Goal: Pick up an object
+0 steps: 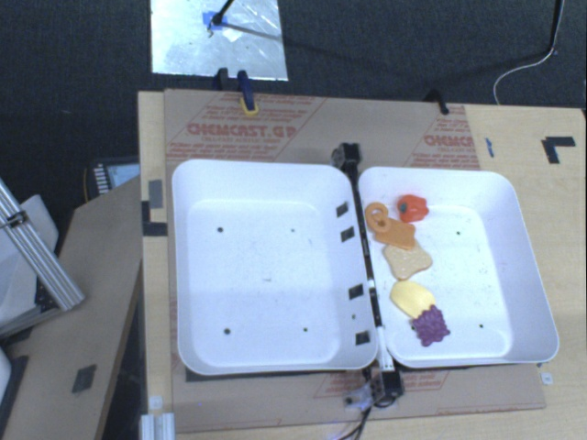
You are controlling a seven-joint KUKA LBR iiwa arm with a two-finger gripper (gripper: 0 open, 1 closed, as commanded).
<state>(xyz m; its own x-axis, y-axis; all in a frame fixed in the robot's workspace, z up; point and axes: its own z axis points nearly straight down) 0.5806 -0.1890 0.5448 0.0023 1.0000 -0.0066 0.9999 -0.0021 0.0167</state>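
Note:
Several small toy foods lie in a column along the left side of the right bin (514, 246). A red pepper-like piece (413, 207) is farthest back, with an orange piece (389, 227) just left of it. Below them lies a tan slice (407, 260), then a yellow piece (412, 297), then a purple grape bunch (429, 325) nearest the front.
The left bin (211, 273) sits beside the right one, joined by black clips (353, 236) along the divider. Both rest on a cardboard sheet (275, 126) on the bench. A shiny foil square (218, 24) lies behind on the dark floor.

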